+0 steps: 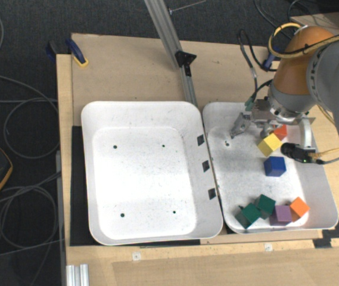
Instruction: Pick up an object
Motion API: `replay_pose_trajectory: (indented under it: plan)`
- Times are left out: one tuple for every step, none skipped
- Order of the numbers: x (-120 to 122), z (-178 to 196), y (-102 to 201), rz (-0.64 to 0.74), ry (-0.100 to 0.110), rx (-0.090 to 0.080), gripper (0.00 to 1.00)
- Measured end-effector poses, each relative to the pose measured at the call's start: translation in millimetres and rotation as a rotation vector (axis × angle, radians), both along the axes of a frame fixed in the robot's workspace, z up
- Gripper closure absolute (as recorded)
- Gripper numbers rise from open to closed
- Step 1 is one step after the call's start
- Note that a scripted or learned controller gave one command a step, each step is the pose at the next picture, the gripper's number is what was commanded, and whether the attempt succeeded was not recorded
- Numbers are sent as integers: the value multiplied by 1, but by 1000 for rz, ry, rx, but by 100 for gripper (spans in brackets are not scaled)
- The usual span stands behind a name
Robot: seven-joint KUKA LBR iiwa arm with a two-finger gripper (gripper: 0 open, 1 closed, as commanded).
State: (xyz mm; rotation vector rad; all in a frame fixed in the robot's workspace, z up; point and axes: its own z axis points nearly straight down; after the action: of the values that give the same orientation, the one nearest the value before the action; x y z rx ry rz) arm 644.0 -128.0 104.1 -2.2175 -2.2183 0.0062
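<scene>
My fingers (239,127) spread over bare floor of right bin (235,177), upper middle of frame; yellow block (270,144) just beside — closing here risks grabbing nothing

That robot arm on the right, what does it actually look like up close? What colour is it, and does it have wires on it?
The arm is thick, rounded and grey, with a glossy orange band above the wrist. Yellow and black cables loop around its upper part. Below the wrist sits a metallic grey gripper with thin finger-like parts pointing down into the right bin.
</scene>
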Motion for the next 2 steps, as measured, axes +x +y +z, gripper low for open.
replay_pose_trajectory:
  plan:
    - [3, 15, 0, 1, -9, 0, 100]
    - [4, 81, -1, 1, -15, -2, 100]
